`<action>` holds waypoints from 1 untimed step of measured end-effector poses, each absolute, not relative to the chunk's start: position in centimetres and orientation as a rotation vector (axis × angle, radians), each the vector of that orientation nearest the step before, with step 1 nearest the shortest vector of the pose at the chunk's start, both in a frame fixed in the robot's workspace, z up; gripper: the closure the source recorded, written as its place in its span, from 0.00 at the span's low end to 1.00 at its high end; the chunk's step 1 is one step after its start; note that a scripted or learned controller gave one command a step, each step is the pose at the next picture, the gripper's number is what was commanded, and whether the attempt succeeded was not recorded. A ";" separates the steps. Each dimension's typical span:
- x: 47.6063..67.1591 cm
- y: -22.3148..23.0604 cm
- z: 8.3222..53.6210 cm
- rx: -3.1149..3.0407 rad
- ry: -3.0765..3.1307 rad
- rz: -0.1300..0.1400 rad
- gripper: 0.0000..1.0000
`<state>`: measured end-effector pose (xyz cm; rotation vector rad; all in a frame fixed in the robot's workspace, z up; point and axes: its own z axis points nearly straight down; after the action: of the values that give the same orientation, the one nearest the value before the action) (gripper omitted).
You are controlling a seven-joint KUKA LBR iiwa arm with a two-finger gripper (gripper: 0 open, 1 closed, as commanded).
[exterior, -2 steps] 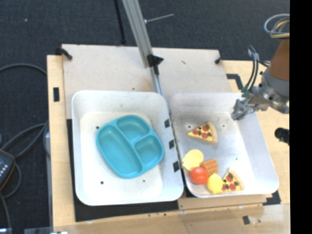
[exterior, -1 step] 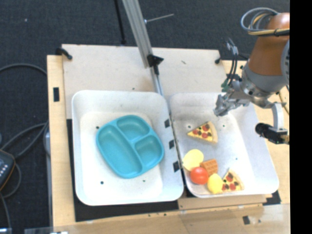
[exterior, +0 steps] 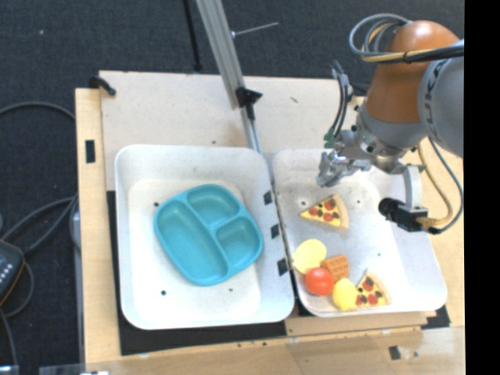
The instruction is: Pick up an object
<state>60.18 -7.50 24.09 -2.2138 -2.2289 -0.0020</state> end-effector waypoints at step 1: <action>61.5 -1.9 23.1 -2.213 -2.230 -0.002 1.00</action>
<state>61.46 -1.94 23.14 -2.2130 -2.2296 -0.0021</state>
